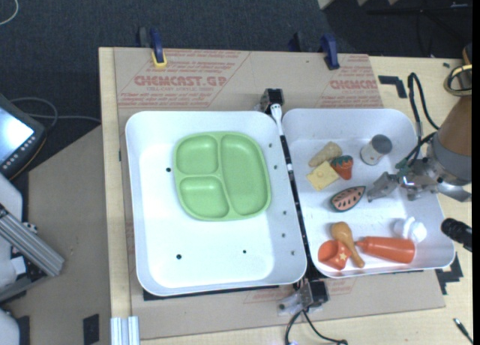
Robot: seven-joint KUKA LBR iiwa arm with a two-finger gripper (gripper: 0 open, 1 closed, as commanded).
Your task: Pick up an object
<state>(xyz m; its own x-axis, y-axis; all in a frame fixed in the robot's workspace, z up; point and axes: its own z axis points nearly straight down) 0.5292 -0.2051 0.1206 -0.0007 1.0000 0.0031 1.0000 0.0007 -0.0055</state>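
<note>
Arm (456, 141) enters from the right edge, orange band uppermost, grey wrist below it. Wrist angled down and leftward. Gripper (379, 188) extends left from the wrist, low and slightly tilted. State of jaws cannot be determined from this angle.

The bench (225, 73) is a pale board printed with red lettering, and two blue clamps (157, 42) grip its far edge, well away from the gripper (379, 187). Two shallow white bins lie directly on it, touching along their inner rims: the right bin (300, 130) sits under the gripper, and the left bin (142, 186) lies just beyond it, on the side away from the arm. Bare board shows as a strip beyond both bins
</note>
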